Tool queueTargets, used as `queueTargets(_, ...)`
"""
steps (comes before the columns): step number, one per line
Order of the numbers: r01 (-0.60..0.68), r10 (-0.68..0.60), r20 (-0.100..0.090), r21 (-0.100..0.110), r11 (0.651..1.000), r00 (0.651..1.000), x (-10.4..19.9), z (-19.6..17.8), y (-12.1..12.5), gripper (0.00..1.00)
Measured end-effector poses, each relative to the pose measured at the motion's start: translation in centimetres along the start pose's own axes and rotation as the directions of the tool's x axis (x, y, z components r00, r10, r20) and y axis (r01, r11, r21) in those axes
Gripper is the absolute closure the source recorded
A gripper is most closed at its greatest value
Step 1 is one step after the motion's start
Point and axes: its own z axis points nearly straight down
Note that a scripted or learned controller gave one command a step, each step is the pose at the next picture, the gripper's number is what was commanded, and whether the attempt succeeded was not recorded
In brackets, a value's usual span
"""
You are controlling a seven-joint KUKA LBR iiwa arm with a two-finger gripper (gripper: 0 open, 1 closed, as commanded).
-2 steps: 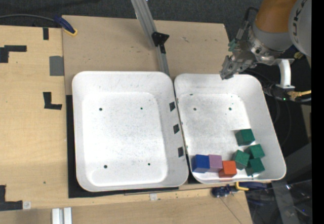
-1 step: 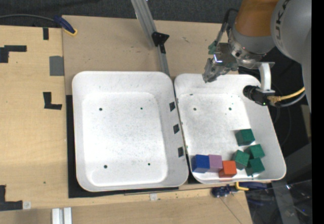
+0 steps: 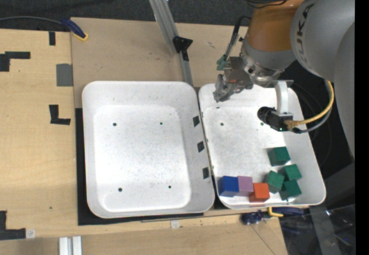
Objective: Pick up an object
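Found the hand (image 3: 222, 95) over the right bin's (image 3: 242, 138) far corner, open or closed impossible to tell. Spotted the blue block (image 3: 229, 184) against the near wall, touching its neighbour: judged light, rigid, smooth-faced; best pinched across free flat sides.

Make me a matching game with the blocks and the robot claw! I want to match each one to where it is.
Things:
1. blue block
2. orange block
3. claw
4. purple block

Places:
A. between the blue and orange blocks
B. over the far edge of the right bin
C. nearest the left bin, in the block row
D. just right of the purple block, beside the green blocks

Pairs: 1-C, 2-D, 3-B, 4-A
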Motion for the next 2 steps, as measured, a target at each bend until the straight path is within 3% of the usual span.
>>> queueTargets(2, 0.0, 0.0, 0.001, 0.0, 1.0, 1.0, 8.7, 0.9, -1.7, 1.0)
